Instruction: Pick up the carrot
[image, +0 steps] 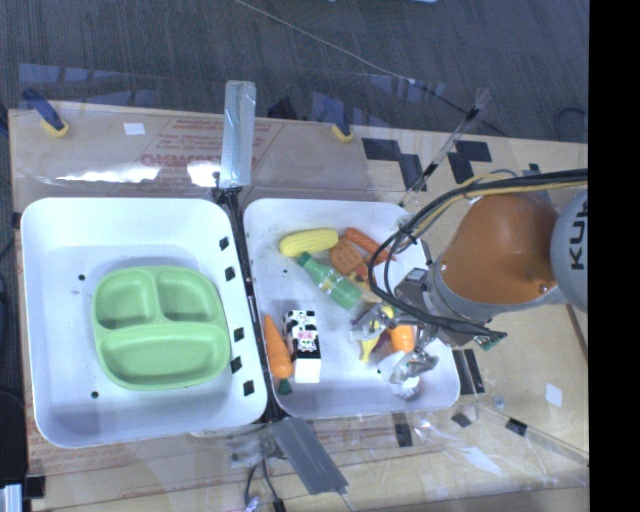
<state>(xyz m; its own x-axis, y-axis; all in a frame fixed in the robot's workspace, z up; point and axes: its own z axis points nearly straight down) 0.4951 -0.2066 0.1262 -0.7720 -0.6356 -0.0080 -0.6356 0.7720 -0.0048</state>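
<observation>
A: Two white bins sit side by side on the tabletop (560, 440). Where is the carrot?

B: The carrot (277, 347) lies in the right bin (262, 225), along its left wall near the front left corner, green end toward the front edge. Just beside it stands a small cow-print carton (303, 345).

A: And the gripper?

B: The gripper (408, 368) hangs over the front right part of that bin, well apart from the carrot. Small orange and yellow pieces (388, 336) lie at it, but whether it is wide or narrow I cannot tell.

A: Farther back?

B: A green bottle (330, 279) lies mid-bin, tilted. Behind it a corn cob (308, 241) and an orange ridged item (350, 256) sit toward the back edge.

A: The left bin (50, 420)?

B: It holds a green divided plate (158, 327) with three compartments.
</observation>
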